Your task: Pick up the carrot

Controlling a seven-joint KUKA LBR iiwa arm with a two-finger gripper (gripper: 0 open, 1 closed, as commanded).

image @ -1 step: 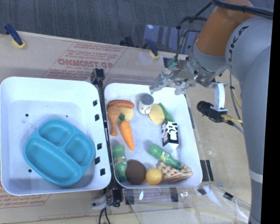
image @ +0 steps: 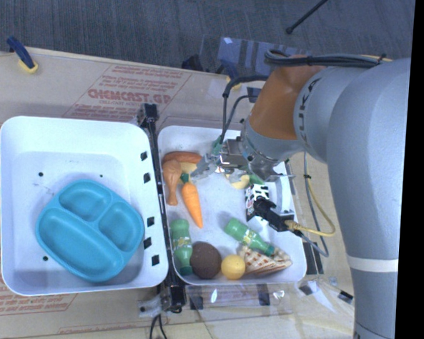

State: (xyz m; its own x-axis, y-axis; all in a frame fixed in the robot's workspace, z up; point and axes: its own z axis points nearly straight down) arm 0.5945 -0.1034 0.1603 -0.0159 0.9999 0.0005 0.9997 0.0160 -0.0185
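Carrot (image: 191,203) in right bin (image: 294,238)

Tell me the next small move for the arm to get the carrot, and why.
Probably shift the gripper slightly down-left in the view, over the carrot's middle, before descending. The carrot lies in the right bin, just below-left of the gripper and beside the chicken drumstick, with nothing between the jaws yet.

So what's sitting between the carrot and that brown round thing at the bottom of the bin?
In the camera view, bare white bin floor separates the carrot from the brown ball; a green bottle lies just left of that stretch.
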